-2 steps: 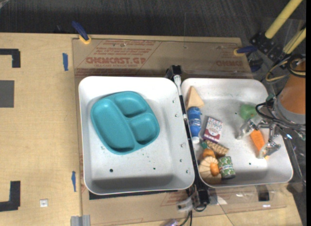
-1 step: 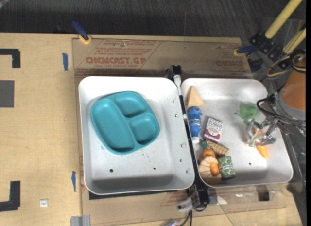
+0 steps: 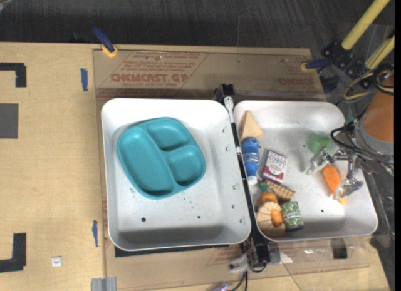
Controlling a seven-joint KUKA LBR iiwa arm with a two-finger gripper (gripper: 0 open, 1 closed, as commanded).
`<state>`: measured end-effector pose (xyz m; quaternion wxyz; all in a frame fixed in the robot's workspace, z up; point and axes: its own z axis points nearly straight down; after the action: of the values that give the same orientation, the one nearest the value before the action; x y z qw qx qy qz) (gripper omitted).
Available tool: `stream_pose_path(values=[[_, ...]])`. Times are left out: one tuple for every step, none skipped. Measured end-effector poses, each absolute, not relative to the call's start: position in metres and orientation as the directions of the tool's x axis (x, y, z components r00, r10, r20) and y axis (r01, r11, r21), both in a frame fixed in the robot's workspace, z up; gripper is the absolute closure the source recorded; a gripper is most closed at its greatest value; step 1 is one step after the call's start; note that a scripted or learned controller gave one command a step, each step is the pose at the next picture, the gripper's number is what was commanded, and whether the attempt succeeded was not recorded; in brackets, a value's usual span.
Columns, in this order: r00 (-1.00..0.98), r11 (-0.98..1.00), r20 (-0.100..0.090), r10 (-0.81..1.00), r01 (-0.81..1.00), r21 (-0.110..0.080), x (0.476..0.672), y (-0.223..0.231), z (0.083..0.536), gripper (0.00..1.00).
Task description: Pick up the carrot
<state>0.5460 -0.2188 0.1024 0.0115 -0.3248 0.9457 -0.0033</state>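
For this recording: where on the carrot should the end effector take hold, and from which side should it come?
Probably from above, across the orange body near its middle. The carrot lies flat in the right bin, its long axis slanting from the green top toward the near right corner, so closing across the narrow width suits it. The end effector is already right over it, and the other items lie well to its left.

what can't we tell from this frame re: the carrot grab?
- Camera view: whether the gripper grips the carrot; too small, metal parts overlap it.
- Small items by the right bin's left wall: piled together, too small to name.
- Arm: cut off by right edge.
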Motion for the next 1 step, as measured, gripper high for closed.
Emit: stream_pose_path(values=[[-0.788,0.789,-0.028,-0.615,-0.615,-0.020,0.5495,-0.2168,0.1144,1.00]])
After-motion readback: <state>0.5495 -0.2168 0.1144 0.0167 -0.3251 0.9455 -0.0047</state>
